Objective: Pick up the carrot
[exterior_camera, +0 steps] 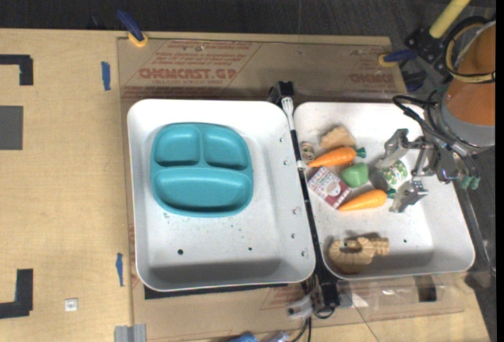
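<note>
We see the gripper at right of frame, jaws spread around a green-white thing, beside the lower carrot.

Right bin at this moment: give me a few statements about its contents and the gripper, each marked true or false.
1. Two carrots lie in the right bin. True: one carrot, another carrot.
2. The teal plate sits in the right bin. False: it is in the left bin.
3. The gripper is over the right bin. True.
4. The gripper holds a carrot. False: both lie on the bin floor.
</note>
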`<state>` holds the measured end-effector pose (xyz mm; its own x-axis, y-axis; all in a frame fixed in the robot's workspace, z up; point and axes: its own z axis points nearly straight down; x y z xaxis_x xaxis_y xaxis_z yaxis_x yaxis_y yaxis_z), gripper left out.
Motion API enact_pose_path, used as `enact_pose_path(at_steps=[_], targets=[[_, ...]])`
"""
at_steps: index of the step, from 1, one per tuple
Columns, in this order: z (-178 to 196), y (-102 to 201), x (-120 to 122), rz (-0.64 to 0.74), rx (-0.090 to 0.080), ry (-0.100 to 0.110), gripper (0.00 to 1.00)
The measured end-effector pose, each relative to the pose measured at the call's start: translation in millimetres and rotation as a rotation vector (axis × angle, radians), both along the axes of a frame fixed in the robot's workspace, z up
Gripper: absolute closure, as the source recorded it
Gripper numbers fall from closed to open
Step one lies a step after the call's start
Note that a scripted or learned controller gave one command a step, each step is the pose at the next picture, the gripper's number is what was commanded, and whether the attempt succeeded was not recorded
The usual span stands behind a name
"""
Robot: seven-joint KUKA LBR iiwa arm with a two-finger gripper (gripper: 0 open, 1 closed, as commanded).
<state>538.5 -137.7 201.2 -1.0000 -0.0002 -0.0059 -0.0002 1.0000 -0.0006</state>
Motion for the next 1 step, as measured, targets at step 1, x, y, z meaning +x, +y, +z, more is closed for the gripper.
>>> enact_pose_path(at_steps=[1], targets=[[-102.9, 17.4, 16.0, 0.185, -0.003, -0.007, 0.00]])
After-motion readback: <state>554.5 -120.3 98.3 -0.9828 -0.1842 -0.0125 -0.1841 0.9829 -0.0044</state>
